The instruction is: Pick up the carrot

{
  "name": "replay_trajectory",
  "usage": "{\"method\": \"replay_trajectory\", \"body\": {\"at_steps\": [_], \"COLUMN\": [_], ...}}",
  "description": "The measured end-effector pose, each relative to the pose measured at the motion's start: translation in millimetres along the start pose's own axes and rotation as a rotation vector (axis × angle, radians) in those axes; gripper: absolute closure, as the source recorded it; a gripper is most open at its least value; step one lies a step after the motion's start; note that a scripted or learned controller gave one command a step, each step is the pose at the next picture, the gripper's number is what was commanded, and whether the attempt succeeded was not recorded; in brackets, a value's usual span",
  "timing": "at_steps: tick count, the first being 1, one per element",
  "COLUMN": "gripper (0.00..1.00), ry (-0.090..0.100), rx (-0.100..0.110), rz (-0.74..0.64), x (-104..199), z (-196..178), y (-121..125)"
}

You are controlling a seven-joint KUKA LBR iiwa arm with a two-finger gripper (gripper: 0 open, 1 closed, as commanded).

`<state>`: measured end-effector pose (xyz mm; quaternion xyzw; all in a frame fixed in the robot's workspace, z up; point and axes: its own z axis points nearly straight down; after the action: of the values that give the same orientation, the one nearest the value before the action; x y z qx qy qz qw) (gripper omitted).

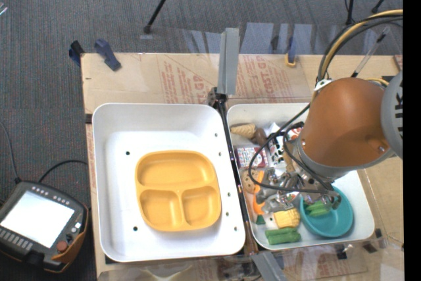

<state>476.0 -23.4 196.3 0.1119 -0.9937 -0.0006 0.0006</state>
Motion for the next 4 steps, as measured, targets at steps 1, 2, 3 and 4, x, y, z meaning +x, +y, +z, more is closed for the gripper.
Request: {"method": "replay_trajectory", "body": {"at_steps": [1,2,3,4], "gripper": [1.0,1.0,1.0,1.0], "ry": [-0.007,-0.016,0.009,-0.007], "rx": [-0.003,0.005,-0.005,0.002], "rz": [0.073,-0.043,-0.394,-0.892], "x": [-54.5,-38.3,-13.0,-47.2], "z": [-53.2,-172.8,0.8,-127.7], "y": [121.7,37.2,33.8,32.0]}}
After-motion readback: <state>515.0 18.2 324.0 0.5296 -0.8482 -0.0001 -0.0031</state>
